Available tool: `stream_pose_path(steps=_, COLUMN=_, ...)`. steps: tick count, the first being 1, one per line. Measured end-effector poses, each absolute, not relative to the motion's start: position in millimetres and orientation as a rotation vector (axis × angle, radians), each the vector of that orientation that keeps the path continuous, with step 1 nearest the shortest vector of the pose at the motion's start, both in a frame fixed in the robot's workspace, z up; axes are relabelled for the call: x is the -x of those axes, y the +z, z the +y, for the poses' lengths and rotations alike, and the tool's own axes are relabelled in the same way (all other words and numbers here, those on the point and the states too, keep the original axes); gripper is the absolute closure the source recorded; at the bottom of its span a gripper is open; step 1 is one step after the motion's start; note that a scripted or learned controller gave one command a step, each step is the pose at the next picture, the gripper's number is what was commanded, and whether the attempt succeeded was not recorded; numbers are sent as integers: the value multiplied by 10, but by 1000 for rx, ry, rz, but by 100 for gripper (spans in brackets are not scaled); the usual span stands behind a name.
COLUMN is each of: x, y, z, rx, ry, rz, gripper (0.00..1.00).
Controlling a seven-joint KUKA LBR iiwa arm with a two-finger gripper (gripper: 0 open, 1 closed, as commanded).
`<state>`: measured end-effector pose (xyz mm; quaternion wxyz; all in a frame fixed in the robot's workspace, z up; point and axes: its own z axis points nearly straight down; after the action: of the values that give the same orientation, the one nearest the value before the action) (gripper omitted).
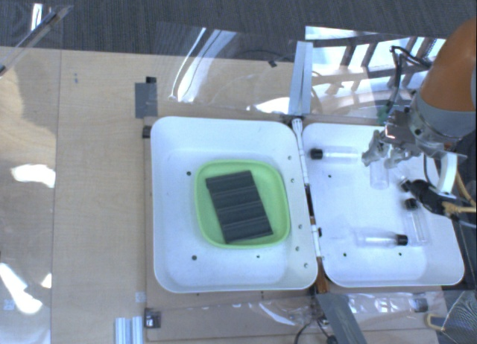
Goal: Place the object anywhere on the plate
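A green square plate [279, 201] lies in the left bin [171, 186], and a dark grey ribbed block [238, 206] rests on it. In the right bin [339, 260] lie several clear tubes with black caps: one at the back left [335, 154], one near the front [380, 240], one at the right [416, 222]. My gripper [381, 155] hangs over the back of the right bin. Another clear tube [379, 176] stands directly under it, and I cannot make out whether it is gripped.
A metal divider post [301, 82] rises behind the seam between the bins. The arm's grey body and orange band [451, 74] take up the right bin's far right corner, with black cables [428, 193] trailing below it.
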<state>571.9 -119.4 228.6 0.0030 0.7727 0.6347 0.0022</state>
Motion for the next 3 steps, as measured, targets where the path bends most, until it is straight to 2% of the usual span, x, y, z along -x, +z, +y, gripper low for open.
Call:
stream_pose_path(steps=1, x=-5498, y=1851, z=-727, rx=-2299, ry=5, rz=2137, gripper=100)
stream_pose_path(steps=2, x=-5572, y=1850, z=-151, rx=-2032, ry=5, rz=2392, gripper=100)
stream_pose_path(steps=3, x=-5573, y=1851, z=-156, rx=-2033, ry=5, rz=2391, gripper=0)
